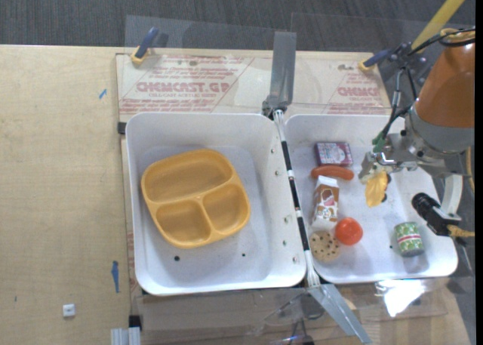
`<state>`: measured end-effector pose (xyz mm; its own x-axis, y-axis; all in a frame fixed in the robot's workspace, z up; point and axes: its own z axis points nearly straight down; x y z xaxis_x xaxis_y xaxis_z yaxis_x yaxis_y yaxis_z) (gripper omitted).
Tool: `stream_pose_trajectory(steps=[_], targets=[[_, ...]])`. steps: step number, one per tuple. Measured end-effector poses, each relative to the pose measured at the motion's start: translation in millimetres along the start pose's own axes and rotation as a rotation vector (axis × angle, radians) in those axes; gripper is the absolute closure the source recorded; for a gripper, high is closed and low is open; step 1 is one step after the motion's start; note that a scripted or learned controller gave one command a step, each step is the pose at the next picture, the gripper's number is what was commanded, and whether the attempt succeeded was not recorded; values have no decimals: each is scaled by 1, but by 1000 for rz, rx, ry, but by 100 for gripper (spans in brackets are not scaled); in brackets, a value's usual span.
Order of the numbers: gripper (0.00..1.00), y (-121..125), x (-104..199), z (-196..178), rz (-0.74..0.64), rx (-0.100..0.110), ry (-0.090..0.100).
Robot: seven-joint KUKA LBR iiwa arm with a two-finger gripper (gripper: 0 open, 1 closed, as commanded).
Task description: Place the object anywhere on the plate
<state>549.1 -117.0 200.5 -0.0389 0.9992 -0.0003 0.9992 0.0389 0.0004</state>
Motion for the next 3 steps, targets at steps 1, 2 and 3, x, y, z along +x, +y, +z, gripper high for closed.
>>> stream_pose_trajectory(steps=[1, 2, 3], targets=[[100, 51, 68, -46, 19, -1, 0], [100, 40, 142, -39, 80, 4, 1], [100, 17, 211, -43, 49, 4, 1]])
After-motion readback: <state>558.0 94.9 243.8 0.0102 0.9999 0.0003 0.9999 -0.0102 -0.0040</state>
